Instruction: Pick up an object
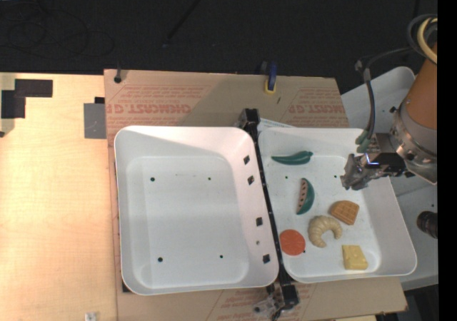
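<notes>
Two white bins sat side by side on a brown cardboard sheet [214,98] on the bench. The left bin [128,170] had a bare white floor. The right bin [400,255] held six small toy foods. A dark green pepper [292,158] lay near the back of that bin. Just in front of it was a slice of watermelon [305,195], green on one side and red with dark seeds on the other. A round orange-red tomato [292,242] sat near the front, close to the wall between the bins. Beside it was a pale croissant [324,229], curled like a little moon. A small brown waffle [345,211] sat just beside the croissant, toward the back and right, and they looked close enough to touch. A yellow block of cheese [355,257] lay at the front right, apart from the others. The arm came in from the right. Its gripper [354,178] hung low over the right bin, near the back right side, above the waffle in the picture and a little apart from it. No toy was between its fingers. The fingers were dark and blurry, so it was too hard to tell whether they were wide or narrow.
</notes>
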You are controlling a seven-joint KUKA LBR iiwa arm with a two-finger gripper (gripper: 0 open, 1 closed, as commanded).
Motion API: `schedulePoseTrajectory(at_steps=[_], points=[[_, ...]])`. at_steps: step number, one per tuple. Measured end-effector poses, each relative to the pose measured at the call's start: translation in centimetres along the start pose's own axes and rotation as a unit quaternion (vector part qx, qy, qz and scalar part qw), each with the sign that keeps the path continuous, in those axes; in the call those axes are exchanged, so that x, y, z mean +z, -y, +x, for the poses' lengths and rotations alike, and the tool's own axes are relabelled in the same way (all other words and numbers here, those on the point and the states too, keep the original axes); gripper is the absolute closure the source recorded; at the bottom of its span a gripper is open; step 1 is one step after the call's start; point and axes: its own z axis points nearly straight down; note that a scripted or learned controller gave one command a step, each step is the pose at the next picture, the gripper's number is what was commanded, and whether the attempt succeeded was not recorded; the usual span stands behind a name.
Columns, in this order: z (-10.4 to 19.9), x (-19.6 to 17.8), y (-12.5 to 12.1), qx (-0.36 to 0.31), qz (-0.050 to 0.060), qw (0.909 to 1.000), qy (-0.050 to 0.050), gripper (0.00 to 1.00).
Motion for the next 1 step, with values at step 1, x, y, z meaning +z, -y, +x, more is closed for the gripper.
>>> schedulePoseTrajectory(at_steps=[1], points=[[-2.32,13.17,0.18,-0.002,0.008,1.0000,-0.002,1.00]])
